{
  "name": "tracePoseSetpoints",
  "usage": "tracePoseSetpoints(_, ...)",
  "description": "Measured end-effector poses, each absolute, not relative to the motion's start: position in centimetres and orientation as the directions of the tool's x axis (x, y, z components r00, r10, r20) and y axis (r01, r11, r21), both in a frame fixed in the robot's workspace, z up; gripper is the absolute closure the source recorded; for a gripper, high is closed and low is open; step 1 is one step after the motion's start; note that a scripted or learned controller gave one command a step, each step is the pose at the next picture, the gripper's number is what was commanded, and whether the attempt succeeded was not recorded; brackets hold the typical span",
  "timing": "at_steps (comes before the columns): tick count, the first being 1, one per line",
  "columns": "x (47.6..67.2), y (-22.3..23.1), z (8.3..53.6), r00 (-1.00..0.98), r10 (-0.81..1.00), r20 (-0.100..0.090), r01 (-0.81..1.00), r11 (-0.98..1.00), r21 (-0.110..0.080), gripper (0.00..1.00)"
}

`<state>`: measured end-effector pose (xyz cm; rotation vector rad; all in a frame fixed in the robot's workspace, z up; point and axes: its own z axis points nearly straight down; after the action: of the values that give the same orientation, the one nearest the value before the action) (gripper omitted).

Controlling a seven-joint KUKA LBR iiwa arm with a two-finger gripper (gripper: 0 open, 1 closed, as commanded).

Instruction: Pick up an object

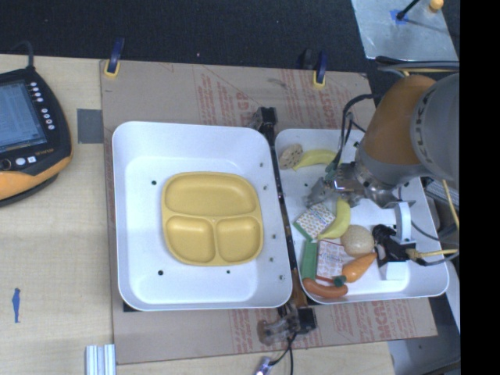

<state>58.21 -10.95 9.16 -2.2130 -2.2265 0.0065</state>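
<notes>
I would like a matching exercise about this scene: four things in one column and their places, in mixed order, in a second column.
Things:
1. yellow divided tray
2. hot dog
3. end effector
4. handheld controller

Places:
A. on the bench, at the view's left edge
B. in the left bin
C. over the right bin, above its middle
D. at the right bin's near edge

Pairs: 1-B, 2-D, 3-C, 4-A

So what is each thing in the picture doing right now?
Yellow plate: flat in the left bin, nothing on it.
Gripper: down in the right bin, among the toys.
Banana: lying beside the gripper.
Hot dog: lying at the bin's near edge.
Carrot: lying by the hot dog.
Handheld screen: lit.
</notes>
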Motion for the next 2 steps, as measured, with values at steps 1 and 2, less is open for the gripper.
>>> tracePoseSetpoints(1, 55.4, -11.9, 9.2, -0.007, 1.0, -0.001, 1.0, 0.007, -0.004, 0.0)
tracePoseSetpoints(2, 52.6, -12.2, 9.2, -0.007, 1.0, -0.001, 1.0, 0.007, -0.003, 0.0)
